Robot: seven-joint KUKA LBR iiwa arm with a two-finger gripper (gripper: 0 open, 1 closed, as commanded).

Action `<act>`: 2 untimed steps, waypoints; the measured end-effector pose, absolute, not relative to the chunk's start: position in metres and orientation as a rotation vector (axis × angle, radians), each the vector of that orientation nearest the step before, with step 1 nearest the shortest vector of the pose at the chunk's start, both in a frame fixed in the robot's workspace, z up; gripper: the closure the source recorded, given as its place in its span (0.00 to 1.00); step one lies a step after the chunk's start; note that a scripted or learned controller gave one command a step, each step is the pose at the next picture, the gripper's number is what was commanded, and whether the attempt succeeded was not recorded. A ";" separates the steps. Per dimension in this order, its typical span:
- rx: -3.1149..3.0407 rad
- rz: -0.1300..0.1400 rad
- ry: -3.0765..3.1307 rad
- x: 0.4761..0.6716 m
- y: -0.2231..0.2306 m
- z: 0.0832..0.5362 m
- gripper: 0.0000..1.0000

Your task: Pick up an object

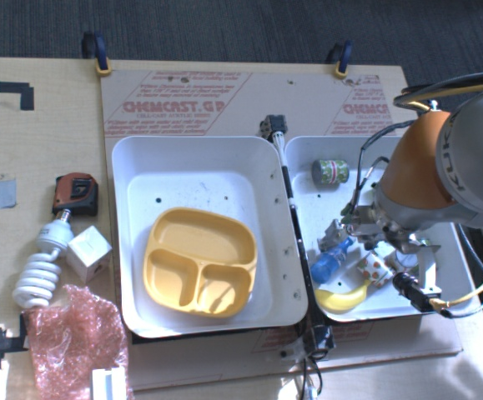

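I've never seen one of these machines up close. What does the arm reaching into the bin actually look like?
The arm is bulky and rounded, a grey shell with a broad orange band above the wrist and dark lettering on the grey part. Thin black cables loop along it. Its gripper is a cluster of small metal and black parts over the right bin.

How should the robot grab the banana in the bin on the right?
Probably best from straight above, fingers closing across the middle of the banana, where it is narrow enough to pinch. It lies flat and curved against the near wall of the right bin, so coming from the side looks blocked. The blue bottle sits close behind it, so the gripper needs to drop in carefully.
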State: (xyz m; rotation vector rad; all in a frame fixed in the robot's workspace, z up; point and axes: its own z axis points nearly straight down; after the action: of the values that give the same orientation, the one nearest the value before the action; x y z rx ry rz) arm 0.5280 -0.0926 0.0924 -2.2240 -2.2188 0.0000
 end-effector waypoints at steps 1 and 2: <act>-2.227 -0.002 -2.218 0.529 -0.093 0.102 1.00; -2.227 -0.002 -2.219 0.529 -0.093 0.102 0.00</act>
State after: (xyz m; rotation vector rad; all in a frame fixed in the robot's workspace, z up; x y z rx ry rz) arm 0.5291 -0.0933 0.1023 -2.2270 -2.2186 -0.0019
